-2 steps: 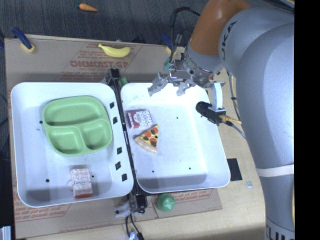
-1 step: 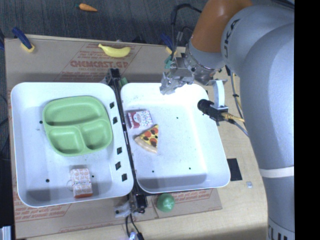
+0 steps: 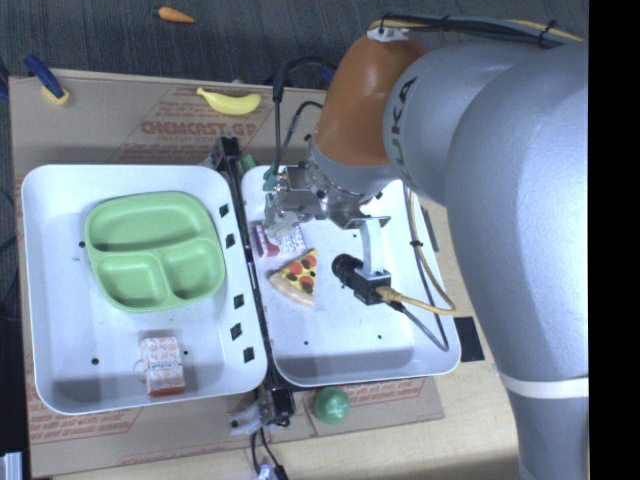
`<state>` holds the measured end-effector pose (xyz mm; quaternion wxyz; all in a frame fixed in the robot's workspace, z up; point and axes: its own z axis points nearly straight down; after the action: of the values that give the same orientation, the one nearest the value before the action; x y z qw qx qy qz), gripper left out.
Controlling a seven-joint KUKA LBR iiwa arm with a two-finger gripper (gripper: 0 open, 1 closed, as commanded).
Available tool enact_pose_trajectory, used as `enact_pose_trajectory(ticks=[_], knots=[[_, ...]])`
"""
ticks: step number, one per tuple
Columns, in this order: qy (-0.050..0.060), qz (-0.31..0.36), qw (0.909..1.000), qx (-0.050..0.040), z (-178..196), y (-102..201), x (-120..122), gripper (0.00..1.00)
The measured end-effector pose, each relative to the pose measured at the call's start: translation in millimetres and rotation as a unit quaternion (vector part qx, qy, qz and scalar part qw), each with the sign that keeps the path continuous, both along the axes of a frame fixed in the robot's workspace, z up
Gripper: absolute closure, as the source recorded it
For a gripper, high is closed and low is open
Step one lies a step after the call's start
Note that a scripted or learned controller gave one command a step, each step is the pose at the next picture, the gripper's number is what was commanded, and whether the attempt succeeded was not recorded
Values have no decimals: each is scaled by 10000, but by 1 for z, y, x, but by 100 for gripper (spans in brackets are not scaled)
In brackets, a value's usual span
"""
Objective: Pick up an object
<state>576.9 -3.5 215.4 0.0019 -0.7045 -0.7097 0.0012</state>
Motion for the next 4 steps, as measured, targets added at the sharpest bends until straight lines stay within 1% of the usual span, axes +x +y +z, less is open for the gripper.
enact_pose_trajectory(ticks=[1,2,3,4], knots=[[-3,-5,10000,-4,0,-1,0,0],[-23,-18,10000,-10,16,-62,34,0],[-25,12,10000,-6,26,-61,35,100],[-23,13,10000,-6,26,-61,35,0]])
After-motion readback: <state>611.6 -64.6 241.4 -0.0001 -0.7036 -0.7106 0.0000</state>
